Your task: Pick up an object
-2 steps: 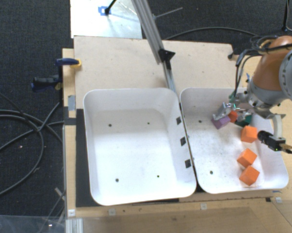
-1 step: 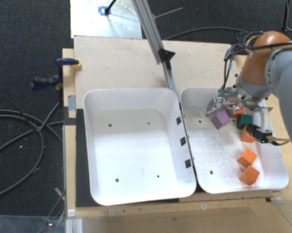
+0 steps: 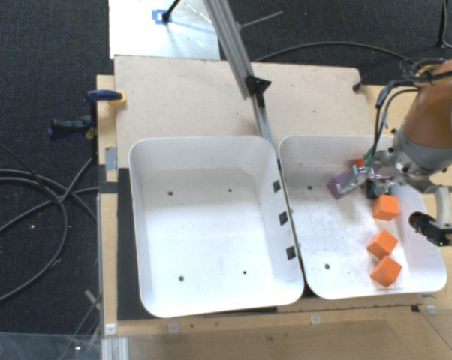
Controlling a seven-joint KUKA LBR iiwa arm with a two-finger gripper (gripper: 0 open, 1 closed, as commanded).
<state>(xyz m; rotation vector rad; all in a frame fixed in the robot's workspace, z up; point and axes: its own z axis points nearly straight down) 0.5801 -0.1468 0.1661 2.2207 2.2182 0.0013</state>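
Purple plastic block (image 3: 337,184) is lying in the right white bin (image 3: 316,223), touching the gripper (image 3: 359,177); three orange cubes (image 3: 384,244) are sitting nearer, rightward.

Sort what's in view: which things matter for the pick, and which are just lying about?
Job:
two-finger gripper
purple block at the gripper
three orange cubes
right white bin

Lying about:
left white bin
blue-handled clamp
black cables
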